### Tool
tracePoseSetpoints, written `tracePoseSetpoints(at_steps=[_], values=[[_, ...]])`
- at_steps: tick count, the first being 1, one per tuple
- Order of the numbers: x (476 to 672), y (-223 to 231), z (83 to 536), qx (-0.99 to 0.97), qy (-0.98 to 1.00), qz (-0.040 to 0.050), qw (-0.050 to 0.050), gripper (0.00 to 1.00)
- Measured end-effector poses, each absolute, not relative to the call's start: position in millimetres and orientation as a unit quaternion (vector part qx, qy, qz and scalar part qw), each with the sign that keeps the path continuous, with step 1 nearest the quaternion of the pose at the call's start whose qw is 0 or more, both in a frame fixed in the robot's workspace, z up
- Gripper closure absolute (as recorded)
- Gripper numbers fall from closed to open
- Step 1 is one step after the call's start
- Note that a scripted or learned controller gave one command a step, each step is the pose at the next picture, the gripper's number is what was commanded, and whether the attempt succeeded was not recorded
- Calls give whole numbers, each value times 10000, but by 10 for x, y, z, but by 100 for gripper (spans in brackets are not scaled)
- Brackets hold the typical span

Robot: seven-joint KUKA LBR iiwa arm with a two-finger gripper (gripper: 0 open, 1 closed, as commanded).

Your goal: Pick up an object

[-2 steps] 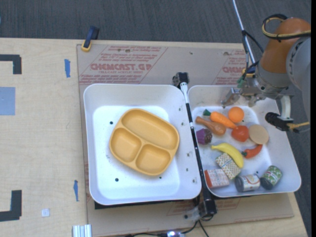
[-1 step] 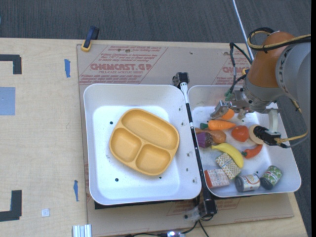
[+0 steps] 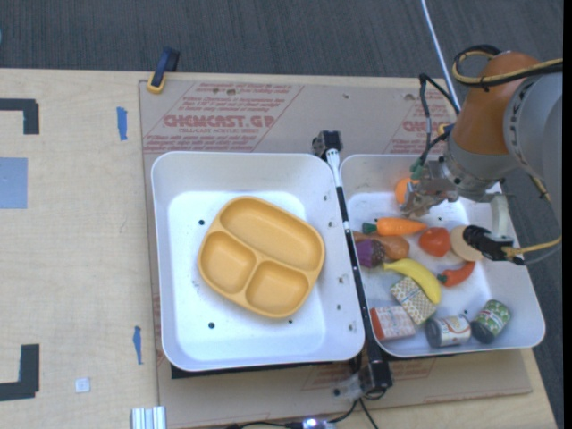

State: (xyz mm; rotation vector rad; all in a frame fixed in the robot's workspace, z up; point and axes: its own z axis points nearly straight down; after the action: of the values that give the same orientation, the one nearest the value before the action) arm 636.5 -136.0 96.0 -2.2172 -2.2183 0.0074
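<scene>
One carrot under the gripper, grip unreadable

Right bin (image 3: 527, 307), upper half: we see a toy carrot (image 3: 399, 227) lying flat, its long axis running across the bin from left to right in the camera view. It is smooth and orange, and we cannot make out which end tapers. Just above it hangs the gripper (image 3: 420, 197); whether it is clenched or released we cannot tell from here. A small orange piece (image 3: 403, 189) sits beside the gripper. Moving outward, a round glossy red tomato (image 3: 435, 241) lies right of the carrot, and a curved yellow banana (image 3: 418, 275) slants below. Two cylindrical cans (image 3: 447, 331) stand near the front wall. Over in the left bin (image 3: 170, 239) rests a rounded yellow plate (image 3: 261, 256) with three compartments.
</scene>
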Motion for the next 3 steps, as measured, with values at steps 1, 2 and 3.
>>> tracePoseSetpoints(at_steps=[1,2,3], values=[[6379,-1359,970,-7069,-7073,7,5,0],[5960,-1033,857,-7070,-7072,-7,-4,0],[5976,-1038,971,-7073,-7069,-20,-28,100]])
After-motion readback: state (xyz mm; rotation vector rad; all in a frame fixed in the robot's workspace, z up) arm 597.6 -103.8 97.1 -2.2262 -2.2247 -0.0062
